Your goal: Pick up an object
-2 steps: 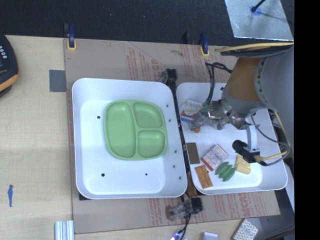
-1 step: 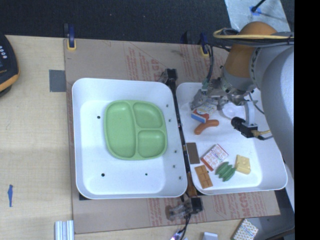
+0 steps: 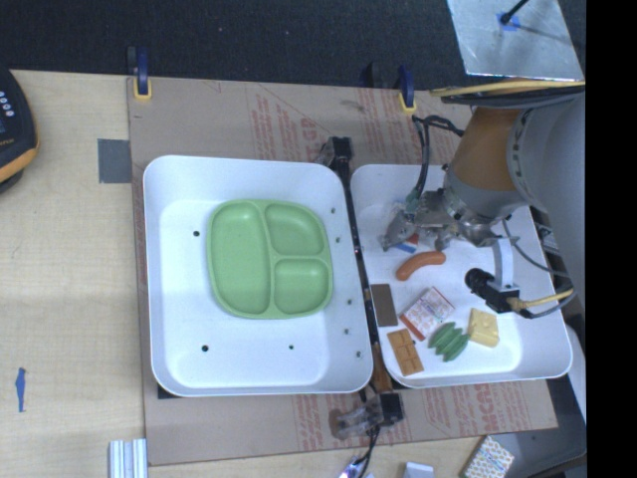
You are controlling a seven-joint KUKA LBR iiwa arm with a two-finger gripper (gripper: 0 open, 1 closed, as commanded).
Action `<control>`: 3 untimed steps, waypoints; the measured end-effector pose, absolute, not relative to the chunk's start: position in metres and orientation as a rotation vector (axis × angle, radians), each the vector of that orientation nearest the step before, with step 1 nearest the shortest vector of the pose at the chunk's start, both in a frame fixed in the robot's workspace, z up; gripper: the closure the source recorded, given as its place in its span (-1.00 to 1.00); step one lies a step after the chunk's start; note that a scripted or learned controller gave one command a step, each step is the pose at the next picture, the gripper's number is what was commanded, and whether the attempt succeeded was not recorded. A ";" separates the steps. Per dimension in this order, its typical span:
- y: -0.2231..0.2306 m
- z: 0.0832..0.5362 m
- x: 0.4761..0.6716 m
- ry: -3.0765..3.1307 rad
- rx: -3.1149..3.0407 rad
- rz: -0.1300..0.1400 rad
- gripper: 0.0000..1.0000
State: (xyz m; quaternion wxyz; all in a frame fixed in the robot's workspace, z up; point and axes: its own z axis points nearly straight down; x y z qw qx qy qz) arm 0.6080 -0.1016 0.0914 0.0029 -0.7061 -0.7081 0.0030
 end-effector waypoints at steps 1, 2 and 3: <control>-0.110 0.093 0.656 -2.231 -2.216 -0.001 -1.00; -0.093 0.092 0.656 -2.226 -2.212 0.003 -1.00; -0.099 0.092 0.656 -2.223 -2.218 0.004 -1.00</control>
